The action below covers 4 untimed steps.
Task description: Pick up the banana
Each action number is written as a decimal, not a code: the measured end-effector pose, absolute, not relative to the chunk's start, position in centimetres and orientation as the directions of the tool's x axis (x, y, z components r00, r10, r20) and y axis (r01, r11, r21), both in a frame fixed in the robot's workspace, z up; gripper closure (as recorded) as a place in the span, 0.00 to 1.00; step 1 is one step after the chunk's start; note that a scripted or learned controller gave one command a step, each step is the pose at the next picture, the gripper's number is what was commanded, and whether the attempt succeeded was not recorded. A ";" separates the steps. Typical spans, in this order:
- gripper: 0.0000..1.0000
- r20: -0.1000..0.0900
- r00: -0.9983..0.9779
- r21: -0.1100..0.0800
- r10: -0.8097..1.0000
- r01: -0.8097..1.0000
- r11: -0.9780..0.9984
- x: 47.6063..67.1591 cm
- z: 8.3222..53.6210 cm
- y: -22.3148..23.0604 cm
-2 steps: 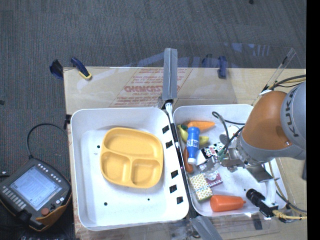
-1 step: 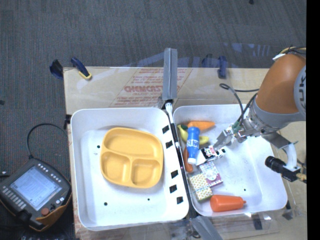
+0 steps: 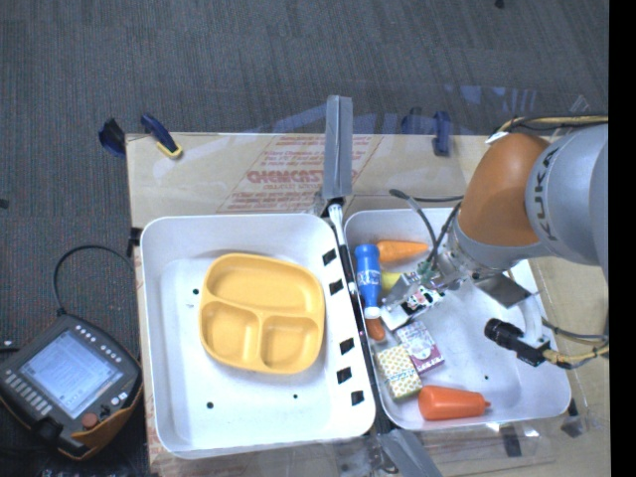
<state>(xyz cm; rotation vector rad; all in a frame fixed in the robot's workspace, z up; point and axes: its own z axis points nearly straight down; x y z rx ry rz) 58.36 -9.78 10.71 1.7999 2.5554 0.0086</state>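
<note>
The banana [image 3: 392, 280] shows as a small yellow patch in the right bin [image 3: 537, 386], wedged between the blue bottle [image 3: 368, 274] and my gripper [image 3: 415, 298]. Most of the banana is hidden by the gripper and the bottle. The gripper is low in the bin's left half, right beside the banana on its right side. The grey arm with its orange band [image 3: 502, 202] comes in from the right above the bin.
An orange carrot [image 3: 401, 250] lies behind the banana and another [image 3: 452, 401] at the bin's front. Two small patterned boxes [image 3: 408, 360] sit in front of the gripper. The left bin [image 3: 169, 386] holds a yellow divided plate [image 3: 263, 312].
</note>
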 end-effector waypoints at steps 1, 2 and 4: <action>0.00 0.001 -0.370 -0.001 0.929 0.929 0.370 64.5 12.2 -8.9; 0.00 0.000 -0.243 -0.004 0.970 0.970 0.243 63.5 8.6 -9.2; 0.00 0.002 -0.244 -0.007 0.970 0.970 0.244 63.5 9.4 -9.2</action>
